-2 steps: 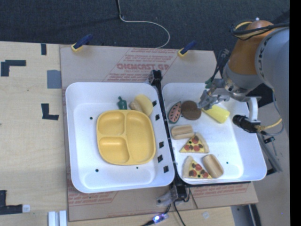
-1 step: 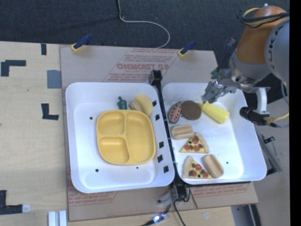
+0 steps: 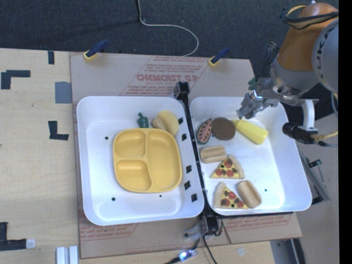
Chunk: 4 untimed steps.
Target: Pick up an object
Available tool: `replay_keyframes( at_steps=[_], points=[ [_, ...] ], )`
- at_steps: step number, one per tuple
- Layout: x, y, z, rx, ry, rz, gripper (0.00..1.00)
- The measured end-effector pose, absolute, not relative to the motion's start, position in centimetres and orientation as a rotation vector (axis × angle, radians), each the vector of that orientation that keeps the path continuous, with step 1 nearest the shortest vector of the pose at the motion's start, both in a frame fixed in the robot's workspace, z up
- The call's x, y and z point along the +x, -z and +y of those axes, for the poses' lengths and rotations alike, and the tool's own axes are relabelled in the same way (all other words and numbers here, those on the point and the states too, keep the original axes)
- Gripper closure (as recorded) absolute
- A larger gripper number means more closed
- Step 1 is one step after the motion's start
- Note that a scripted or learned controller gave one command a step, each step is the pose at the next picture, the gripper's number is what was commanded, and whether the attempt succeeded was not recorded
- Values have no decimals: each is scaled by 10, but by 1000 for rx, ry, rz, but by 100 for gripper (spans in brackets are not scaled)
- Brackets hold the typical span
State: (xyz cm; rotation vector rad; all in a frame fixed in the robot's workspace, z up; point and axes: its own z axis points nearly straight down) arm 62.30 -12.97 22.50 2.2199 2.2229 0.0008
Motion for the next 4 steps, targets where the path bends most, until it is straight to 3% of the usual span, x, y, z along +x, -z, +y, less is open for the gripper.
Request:
replay_keyframes(
  at_steps=[1, 4],
  points=[
    [620, -233, -77, 2216, 0, 2230, 100],
    [635, -221, 91, 2216, 2, 2229, 100]
  ],
)
